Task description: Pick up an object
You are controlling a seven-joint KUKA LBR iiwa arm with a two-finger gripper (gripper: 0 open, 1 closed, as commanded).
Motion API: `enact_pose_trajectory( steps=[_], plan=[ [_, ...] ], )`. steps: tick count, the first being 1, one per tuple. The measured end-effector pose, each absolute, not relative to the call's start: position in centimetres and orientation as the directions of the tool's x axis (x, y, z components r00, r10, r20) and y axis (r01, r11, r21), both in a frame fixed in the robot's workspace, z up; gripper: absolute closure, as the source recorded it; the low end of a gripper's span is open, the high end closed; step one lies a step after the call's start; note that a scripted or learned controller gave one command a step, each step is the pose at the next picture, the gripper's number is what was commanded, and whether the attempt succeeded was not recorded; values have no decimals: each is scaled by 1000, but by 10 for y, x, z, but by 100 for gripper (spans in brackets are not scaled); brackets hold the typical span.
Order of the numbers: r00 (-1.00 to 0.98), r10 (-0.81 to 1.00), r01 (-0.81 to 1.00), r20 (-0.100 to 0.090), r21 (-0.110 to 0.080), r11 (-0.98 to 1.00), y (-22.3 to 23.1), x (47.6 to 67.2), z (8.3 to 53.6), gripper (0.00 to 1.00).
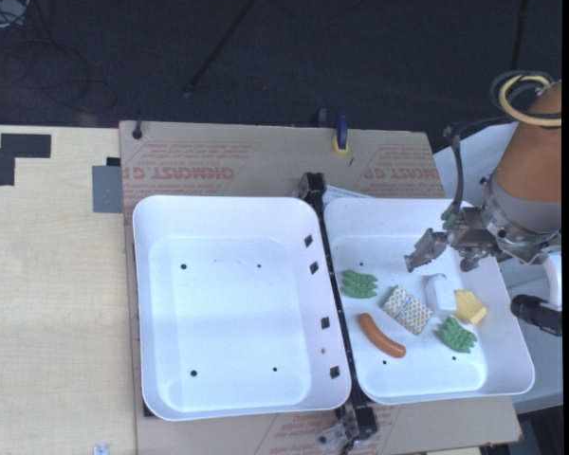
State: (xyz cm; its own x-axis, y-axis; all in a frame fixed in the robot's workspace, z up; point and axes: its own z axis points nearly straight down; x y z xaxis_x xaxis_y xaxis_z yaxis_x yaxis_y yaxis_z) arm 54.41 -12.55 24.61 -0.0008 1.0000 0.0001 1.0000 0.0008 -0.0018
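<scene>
arm (536, 159): orange band above a grey wrist
cable (512, 88): yellow-and-black loop at the arm's top, black lead down its left side
hand (448, 249): dark grey metal, two thin fingers, blocky body

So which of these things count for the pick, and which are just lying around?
For the pick: gripper; in the right bin: orange sausage, patterned block, yellow wedge, white piece, two green leafy pieces.

Lying about: left bin, blue clamp.

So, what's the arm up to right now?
Tool hovering over right bin, nothing held. Sausage, patterned block, yellow piece lying loose below. Nothing in the way.
</scene>
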Motion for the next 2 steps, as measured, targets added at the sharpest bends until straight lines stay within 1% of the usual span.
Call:
enact_pose_trajectory(
  steps=[1,2],
  plan=[
    [-5,1000,1000,5,-13,6,-48,514,183,0],
    [3,1000,1000,-2,-6,-3,-112,548,131,0]
  ],
)
